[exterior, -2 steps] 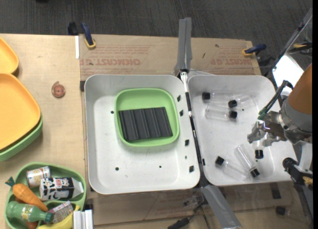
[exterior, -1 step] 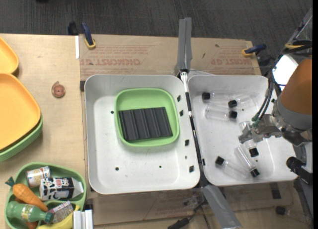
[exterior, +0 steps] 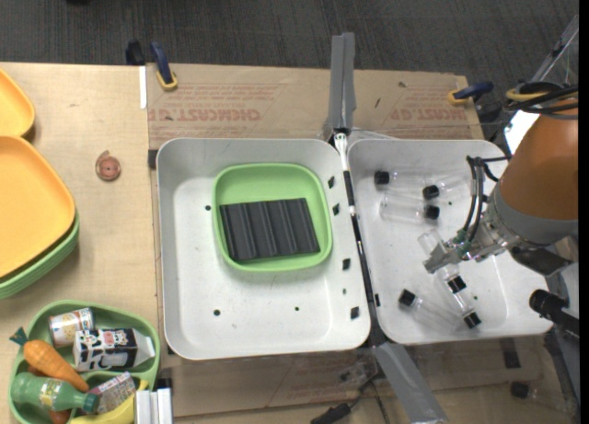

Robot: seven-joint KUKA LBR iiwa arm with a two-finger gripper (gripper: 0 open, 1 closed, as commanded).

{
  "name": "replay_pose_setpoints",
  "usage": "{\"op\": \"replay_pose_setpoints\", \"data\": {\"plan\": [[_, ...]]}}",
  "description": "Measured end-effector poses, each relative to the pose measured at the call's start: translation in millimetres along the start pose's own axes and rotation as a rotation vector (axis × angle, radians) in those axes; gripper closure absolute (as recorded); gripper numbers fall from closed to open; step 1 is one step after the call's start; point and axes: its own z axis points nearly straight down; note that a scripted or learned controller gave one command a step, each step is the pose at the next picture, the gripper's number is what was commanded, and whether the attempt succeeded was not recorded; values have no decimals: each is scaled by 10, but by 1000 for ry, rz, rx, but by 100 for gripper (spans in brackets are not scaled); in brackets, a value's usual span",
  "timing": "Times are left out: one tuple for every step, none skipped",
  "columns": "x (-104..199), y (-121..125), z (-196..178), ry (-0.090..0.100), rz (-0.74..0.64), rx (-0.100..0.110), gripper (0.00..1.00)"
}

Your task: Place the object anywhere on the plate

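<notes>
camera view: gripper sits low among clear vials in the right bin, jaw state unclear.

The plate is light green, square with rounded corners, and it lies flat in the left bin, toward the bin's upper middle. A dark grey ribbed mat covers its inside. In the right bin lie several clear plastic vials with black caps, all on their sides and scattered apart, some near the upper left, others in the lower middle.
</notes>
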Motion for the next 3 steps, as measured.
{"op": "replay_pose_setpoints", "data": {"plan": [[252,82,-132,-2,-273,-2,100],[586,197,-392,-3,-364,-3,100],[948,838,-513,-2,-451,0,100]]}}
